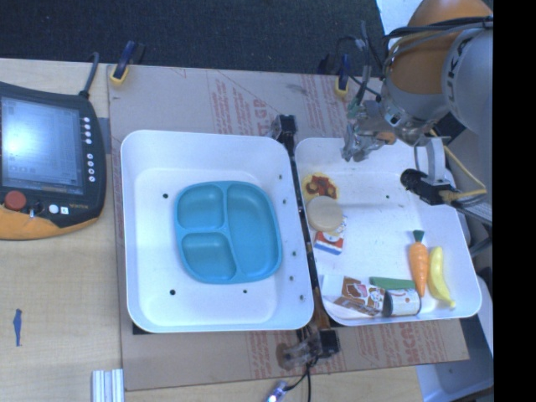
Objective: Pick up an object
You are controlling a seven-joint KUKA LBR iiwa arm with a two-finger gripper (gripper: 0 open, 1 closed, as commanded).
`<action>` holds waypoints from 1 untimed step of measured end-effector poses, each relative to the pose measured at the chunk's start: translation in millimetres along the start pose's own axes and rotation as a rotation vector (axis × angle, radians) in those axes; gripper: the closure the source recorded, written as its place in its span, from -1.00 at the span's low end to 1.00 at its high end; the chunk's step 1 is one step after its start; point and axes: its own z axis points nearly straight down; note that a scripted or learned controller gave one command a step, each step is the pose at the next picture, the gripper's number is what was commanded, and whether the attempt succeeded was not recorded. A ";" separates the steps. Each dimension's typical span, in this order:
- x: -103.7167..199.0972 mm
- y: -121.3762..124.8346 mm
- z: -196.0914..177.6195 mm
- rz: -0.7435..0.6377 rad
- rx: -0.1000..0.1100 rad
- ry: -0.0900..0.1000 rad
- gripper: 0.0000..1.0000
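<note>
My gripper [353, 147] hangs over the far left corner of the right bin [381, 193], above bare white floor. Closest to it is a brown and red toy food piece [320, 185], a little nearer and to its left. A beige round piece [325, 214] and a small red, white and blue packet [331, 242] follow along the bin's left wall. An orange carrot [418, 262] and a yellow banana [438, 276] lie by the right wall. At the near edge rest a brown packet [360, 294], a green stick [392, 282] and a small can [400, 301].
The left bin [146, 224] holds a blue divided plate [228, 230]. A teach pendant [46, 162] sits on the bench at far left. Clamps [286, 127] stand between the bins at the far edge and another [310, 346] at the near edge.
</note>
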 end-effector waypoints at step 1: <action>40.6 -6.4 0.4 -0.001 0.004 0.000 -1.00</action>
